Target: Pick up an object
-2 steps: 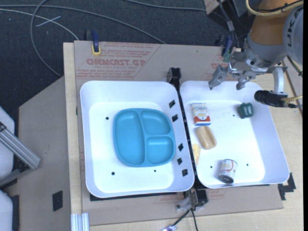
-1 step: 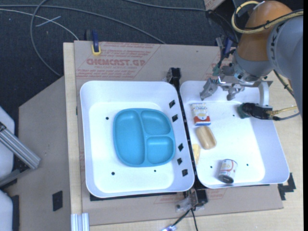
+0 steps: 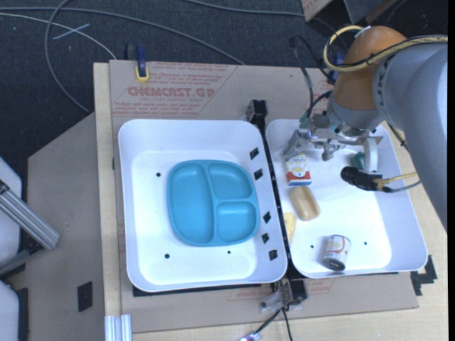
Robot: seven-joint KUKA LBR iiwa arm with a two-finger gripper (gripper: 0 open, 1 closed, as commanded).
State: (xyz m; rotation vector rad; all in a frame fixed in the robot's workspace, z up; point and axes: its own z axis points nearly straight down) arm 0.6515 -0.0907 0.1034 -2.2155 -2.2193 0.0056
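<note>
Looming closest to the lens, the grey arm (image 3: 419, 105) with its orange band reaches in from three o'clock and hangs its gripper (image 3: 310, 152) over the twelve o'clock end of the right bin (image 3: 377, 222). Its fingers (image 3: 293, 148) are spread, with nothing between them. Just beside the fingertips, at their six o'clock, sits a small red-and-white carton (image 3: 297, 169). Further toward six o'clock, a tan oblong roll (image 3: 306, 202) lies close below the carton. A yellow sliver (image 3: 289, 224) rests by the bin's nine o'clock wall. A can (image 3: 335, 252) lies on its side near the six o'clock rim, well apart from the gripper. At nine o'clock of all this, the left bin (image 3: 142, 212) holds a blue divided plate (image 3: 213, 201) at its centre. Both bins sit on the cardboard-topped bench (image 3: 185, 84).
</note>
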